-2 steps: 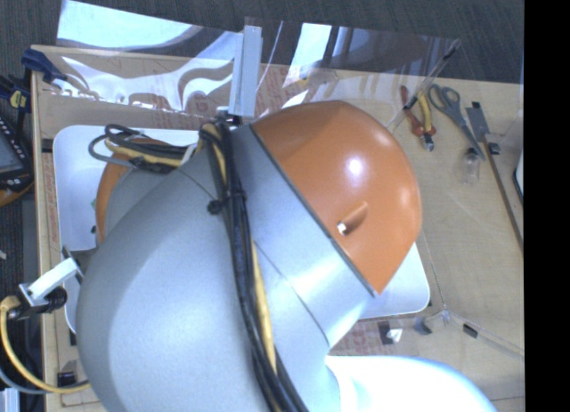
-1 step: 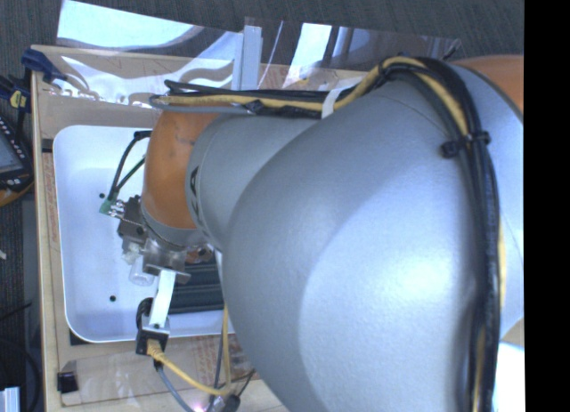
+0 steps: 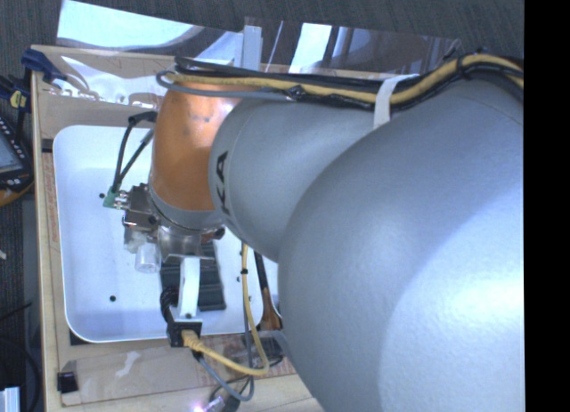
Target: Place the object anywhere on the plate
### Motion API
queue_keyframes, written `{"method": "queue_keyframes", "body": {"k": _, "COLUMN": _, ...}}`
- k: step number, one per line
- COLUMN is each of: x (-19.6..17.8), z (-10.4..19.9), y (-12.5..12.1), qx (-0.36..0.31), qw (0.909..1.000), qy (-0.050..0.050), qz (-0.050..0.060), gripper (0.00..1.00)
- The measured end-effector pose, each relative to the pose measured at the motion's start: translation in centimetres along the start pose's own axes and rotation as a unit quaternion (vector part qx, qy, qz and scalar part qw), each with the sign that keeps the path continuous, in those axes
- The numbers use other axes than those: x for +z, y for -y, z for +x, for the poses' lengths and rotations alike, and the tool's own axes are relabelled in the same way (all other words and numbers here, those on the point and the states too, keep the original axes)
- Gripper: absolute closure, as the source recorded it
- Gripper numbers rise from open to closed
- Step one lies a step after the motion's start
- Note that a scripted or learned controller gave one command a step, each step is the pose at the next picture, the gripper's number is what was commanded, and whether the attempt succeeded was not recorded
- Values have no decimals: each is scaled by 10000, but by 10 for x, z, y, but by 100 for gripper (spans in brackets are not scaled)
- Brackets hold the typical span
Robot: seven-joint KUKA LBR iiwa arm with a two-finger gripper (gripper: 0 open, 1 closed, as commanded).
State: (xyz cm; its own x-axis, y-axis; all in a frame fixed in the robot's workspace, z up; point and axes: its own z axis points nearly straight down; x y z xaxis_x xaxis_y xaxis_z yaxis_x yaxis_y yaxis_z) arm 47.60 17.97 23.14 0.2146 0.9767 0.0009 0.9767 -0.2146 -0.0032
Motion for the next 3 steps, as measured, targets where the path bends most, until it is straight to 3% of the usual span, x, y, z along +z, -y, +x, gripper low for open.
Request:
{"method": "queue_keyframes", "body": {"k": 1, "x": 32, "z": -22, "y": -39, "qx": 184, "qw": 9998, "qy": 21, "qz": 26, "gripper": 100}}
{"method": "queue_keyframes", "body": {"k": 2, "x": 32, "z": -21, "y": -39, "qx": 182, "qw": 9998, "qy": 18, "qz": 26, "gripper": 0}}
{"method": "queue_keyframes", "body": {"k": 3, "x": -98, "z": -67, "y": -50, "qx": -457, "qw": 9990, "qy": -4, "qz": -5, "gripper": 0}}
